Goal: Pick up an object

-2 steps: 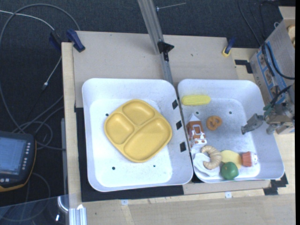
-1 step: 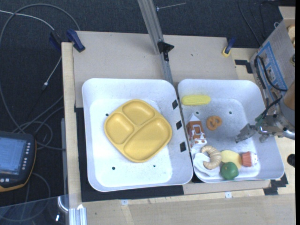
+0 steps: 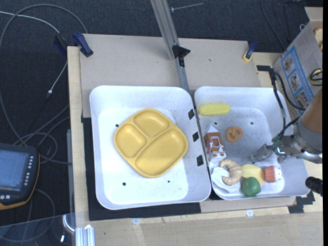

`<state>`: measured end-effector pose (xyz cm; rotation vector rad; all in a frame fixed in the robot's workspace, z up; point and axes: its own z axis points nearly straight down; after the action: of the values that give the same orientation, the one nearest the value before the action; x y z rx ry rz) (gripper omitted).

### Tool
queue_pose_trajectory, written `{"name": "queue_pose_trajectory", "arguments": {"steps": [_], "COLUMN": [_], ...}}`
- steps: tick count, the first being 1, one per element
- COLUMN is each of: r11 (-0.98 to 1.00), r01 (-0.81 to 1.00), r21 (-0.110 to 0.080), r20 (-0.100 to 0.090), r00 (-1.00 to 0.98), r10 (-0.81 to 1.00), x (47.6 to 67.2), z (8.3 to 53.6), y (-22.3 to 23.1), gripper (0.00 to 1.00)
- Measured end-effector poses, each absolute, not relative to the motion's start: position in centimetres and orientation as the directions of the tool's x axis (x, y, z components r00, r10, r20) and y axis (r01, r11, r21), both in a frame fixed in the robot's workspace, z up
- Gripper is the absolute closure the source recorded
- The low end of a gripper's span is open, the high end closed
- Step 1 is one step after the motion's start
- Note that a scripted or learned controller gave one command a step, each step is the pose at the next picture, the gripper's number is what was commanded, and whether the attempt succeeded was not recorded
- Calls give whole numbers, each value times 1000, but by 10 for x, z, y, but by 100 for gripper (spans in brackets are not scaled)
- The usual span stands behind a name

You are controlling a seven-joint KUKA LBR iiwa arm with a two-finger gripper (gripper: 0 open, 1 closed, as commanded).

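Grey claw [image 3: 266,153], grip state unclear, low over right bin [image 3: 233,95] near illegible red-and-white carton [image 3: 213,143].

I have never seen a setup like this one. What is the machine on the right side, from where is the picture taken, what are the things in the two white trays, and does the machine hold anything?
One fixed camera looks down at a slant on a wooden bench. From the right a robot arm reaches in; its gripper is the dark metal part over the right bin. The picture does not show anything between its fingers.

The left bin holds a yellow divided plate. The right bin holds toy foods: a corn cob, a brown pretzel, a small red and white box, a croissant, a yellow lemon, a green ball-like fruit and an orange and white piece.
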<state>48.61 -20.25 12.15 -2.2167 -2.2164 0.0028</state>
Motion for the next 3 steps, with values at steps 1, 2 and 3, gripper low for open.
{"name": "queue_pose_trajectory", "arguments": {"steps": [1,2,3], "r11": [1,2,2], "r01": [1000,1000,1000], "r21": [2,8,4], "r20": [1,-3,-2], "r00": [-1,-2,-2], "r10": [1000,1000,1000], "x": [488,489,491], "z": [135,197,209], "y": [-203,-196,-196], "gripper": [100,100,100]}}
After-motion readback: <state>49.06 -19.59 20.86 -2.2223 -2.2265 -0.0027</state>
